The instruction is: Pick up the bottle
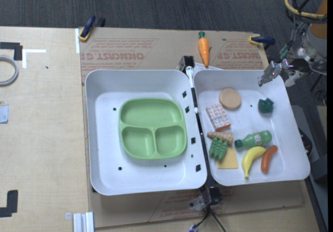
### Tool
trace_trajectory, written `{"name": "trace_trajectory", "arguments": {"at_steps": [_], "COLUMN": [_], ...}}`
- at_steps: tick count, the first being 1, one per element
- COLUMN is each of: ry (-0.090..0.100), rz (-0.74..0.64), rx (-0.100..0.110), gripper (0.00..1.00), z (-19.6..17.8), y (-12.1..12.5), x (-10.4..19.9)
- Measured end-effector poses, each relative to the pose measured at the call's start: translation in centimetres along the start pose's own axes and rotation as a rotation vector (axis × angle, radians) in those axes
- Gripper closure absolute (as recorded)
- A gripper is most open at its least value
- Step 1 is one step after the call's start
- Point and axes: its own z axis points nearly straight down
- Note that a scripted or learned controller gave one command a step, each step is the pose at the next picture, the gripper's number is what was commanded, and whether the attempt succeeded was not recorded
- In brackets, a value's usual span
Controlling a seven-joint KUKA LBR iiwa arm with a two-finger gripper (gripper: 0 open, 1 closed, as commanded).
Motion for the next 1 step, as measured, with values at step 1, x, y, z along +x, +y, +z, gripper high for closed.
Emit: {"name": "trace_trajectory", "arguments": {"at_steps": [1], "ry": [-0.002], "rz": [-0.002], "rx": [-0.001], "gripper": [1.00], "z": [-0.96], "y": [0.04], "x": [-0.03]}}
